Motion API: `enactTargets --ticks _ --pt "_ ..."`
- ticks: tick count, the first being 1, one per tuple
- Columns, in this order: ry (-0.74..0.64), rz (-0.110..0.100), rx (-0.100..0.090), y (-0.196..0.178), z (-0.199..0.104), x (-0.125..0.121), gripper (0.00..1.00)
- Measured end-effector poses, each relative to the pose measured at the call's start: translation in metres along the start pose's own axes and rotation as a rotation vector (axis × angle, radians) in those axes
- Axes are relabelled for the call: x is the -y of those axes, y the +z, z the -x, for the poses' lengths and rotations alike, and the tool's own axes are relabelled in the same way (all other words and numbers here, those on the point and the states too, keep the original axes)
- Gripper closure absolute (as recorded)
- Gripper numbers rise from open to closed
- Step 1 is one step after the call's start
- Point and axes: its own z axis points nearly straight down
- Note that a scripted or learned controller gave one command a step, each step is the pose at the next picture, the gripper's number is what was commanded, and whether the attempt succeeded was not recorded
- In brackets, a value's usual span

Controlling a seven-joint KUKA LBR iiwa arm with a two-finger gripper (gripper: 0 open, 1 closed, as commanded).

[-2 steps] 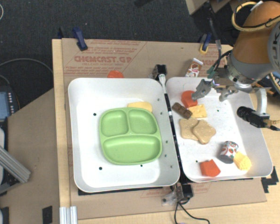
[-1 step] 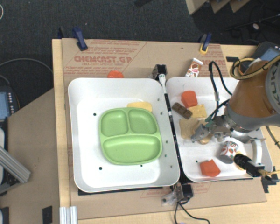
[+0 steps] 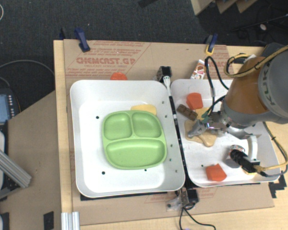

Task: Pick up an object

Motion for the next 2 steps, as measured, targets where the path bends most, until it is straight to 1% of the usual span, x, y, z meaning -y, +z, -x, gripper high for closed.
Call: enactTargets --ticks 1,2 --pt "0.003 0.015 0.004 -0.015 0.002 -0.004 1.00" --pt "-0.007 0.005 -0.004 -0.135 -0.061 -0.011 1.00"
